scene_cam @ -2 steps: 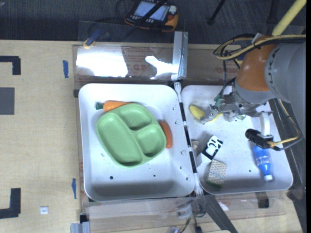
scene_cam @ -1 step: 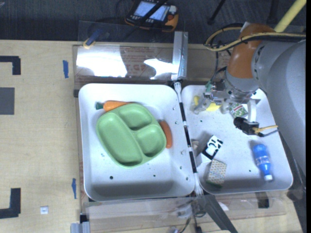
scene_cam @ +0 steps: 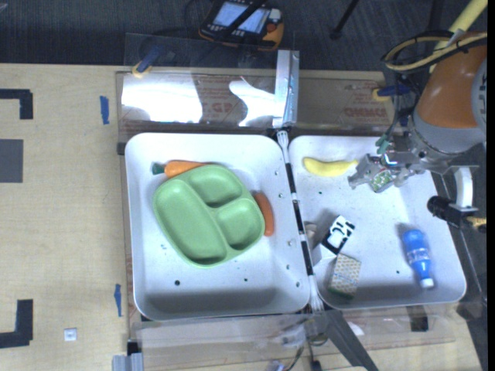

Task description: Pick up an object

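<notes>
My gripper [scene_cam: 380,173] hangs over the far part of the right bin [scene_cam: 445,230], just right of a yellow banana [scene_cam: 329,166] that lies near the bin's back wall. A small greenish patch shows at the gripper's tip; I cannot make out what it is. A blue bottle [scene_cam: 418,255] lies at the bin's right front. A black-and-white object [scene_cam: 338,234] and a speckled tan block [scene_cam: 346,273] sit near the bin's left front.
The left bin [scene_cam: 147,284] holds a green divided plate [scene_cam: 209,211], with an orange carrot [scene_cam: 182,167] at its back edge and another orange piece [scene_cam: 265,211] at its right. A ridge [scene_cam: 298,215] separates the two bins.
</notes>
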Controlling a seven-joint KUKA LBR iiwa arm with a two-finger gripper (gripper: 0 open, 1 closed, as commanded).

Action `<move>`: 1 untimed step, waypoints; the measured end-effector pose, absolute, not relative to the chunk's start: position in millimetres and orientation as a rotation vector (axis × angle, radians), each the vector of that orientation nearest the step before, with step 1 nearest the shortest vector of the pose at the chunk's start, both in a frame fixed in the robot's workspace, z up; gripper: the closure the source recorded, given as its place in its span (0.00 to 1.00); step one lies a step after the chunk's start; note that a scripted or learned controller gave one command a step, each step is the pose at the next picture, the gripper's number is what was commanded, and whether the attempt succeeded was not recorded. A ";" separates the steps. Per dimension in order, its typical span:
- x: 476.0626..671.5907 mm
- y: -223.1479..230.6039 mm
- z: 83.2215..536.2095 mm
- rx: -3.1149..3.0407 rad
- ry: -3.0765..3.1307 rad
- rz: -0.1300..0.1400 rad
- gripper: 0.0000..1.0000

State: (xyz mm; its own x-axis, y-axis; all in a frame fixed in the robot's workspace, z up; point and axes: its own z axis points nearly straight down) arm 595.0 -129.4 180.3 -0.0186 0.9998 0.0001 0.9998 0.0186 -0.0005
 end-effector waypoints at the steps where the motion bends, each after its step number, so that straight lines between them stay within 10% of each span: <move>1: 655.9 -186.0 130.2 -2.499 -1.908 -0.001 0.00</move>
State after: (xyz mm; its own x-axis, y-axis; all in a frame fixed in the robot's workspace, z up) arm 655.9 -186.0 130.2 0.2637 0.9646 -0.0012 0.9646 -0.2637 0.0024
